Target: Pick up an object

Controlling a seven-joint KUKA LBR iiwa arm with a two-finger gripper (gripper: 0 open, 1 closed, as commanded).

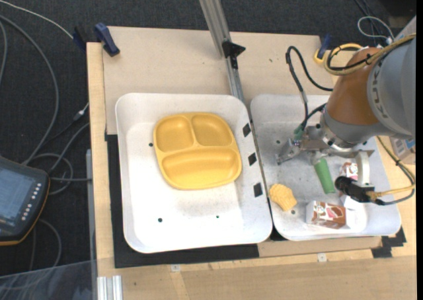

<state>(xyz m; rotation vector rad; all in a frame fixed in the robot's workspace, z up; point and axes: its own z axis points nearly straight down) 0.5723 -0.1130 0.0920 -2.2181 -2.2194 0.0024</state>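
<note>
In the right bin (281,117) my gripper (295,150) hangs low over the bin's middle, below the orange-banded wrist. Just right of it lies a green cylinder (324,176), pointing toward the front edge. A yellow ridged piece (283,197) rests near the bin's front left corner, clear of the gripper. At the front of the bin lies a brown and white packet (328,213). A small white and red item (351,170) sits to the right of the green cylinder. Nothing shows between the fingers.
The left bin (135,127) bears a yellow divided plate (197,150). A metal pole (215,8) rises behind the bins, and black clips (251,158) line the wall between them. Cables run over the right bin's back edge.
</note>
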